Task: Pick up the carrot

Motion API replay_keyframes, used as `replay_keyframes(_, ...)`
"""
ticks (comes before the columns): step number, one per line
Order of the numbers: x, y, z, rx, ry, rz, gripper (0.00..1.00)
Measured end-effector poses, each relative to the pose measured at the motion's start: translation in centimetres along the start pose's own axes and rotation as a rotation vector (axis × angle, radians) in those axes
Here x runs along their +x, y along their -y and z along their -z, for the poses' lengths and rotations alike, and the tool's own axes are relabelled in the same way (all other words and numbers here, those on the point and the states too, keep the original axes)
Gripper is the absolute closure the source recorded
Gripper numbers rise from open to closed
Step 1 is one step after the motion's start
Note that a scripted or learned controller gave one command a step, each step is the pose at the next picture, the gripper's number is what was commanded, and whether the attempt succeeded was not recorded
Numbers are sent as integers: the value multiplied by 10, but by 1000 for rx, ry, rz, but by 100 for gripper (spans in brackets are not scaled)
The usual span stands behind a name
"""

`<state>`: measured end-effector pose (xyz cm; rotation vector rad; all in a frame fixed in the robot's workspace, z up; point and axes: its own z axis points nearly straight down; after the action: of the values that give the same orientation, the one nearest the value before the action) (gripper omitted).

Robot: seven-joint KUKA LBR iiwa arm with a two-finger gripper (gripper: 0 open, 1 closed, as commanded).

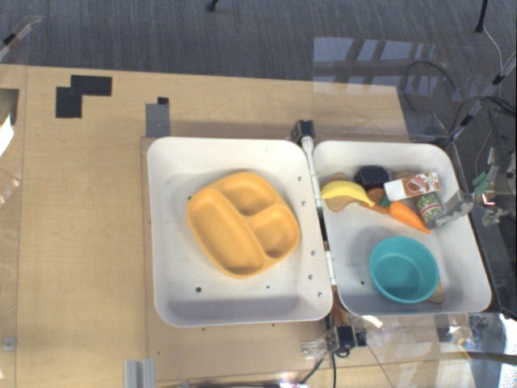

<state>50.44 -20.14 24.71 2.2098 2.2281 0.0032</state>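
The carrot (408, 215) is found in the right bin (468, 285), squeezed between a carton (412, 187) and a teal bowl (404, 268). The pincer (452, 210) is seen just beside it; how it is set cannot be told.

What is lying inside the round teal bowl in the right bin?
Nothing can be seen inside the round teal bowl; its bare teal bottom shows. A brown thing pokes out from beneath its rim; the bowl covers the rest of it.
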Motion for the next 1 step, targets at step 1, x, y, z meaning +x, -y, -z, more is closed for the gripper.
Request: replay_keyframes(1,33,16,-58,0,-1,259,0)
